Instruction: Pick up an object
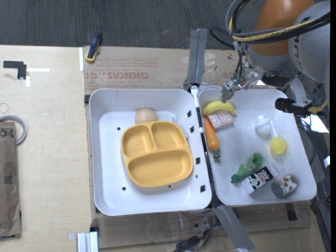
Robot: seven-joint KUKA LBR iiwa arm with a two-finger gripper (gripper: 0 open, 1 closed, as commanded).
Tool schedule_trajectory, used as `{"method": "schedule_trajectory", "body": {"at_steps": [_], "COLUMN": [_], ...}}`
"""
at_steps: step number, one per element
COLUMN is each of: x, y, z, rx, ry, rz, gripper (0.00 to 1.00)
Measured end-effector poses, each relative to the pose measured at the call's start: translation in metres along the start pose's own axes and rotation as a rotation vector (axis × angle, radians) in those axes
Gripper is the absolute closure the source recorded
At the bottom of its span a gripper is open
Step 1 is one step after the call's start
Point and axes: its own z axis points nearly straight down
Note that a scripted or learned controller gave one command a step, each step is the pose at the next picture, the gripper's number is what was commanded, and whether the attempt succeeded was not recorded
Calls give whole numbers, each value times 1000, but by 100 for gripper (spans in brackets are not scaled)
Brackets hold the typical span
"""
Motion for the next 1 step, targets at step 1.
{"method": "schedule_trajectory", "body": {"at_steps": [1], "x": [-14], "y": [-28], "z": [-10], "rx": [-1], "ry": [0], "rz": [24], "gripper": [100]}}
